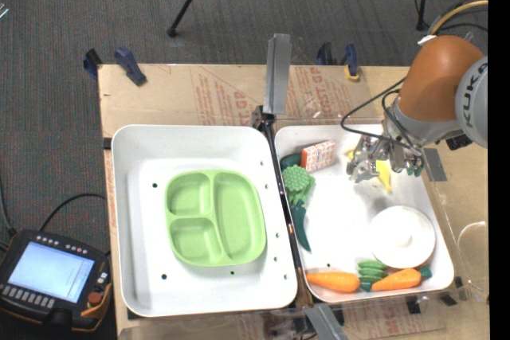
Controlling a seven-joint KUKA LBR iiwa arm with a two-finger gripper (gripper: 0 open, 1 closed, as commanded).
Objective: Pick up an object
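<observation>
The tool (373, 168) hangs low over the right bin's (443, 239) far end; I cannot tell its state. A yellow toy (385, 175) lies directly beneath it, slanting near-right.

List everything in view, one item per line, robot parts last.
white bins: 2, white, side by side on the bench
divided plate: 1, green, left bin
carton: 1, red-orange, right bin, far side
broccoli: 1, green, right bin, left edge
yellow item: 1, yellow, below the gripper
white bowl: 1, white, right bin
carrots: 2, orange, right bin, near edge
pendant: 1, black, lower left
gripper: 1, grey, over right bin
</observation>
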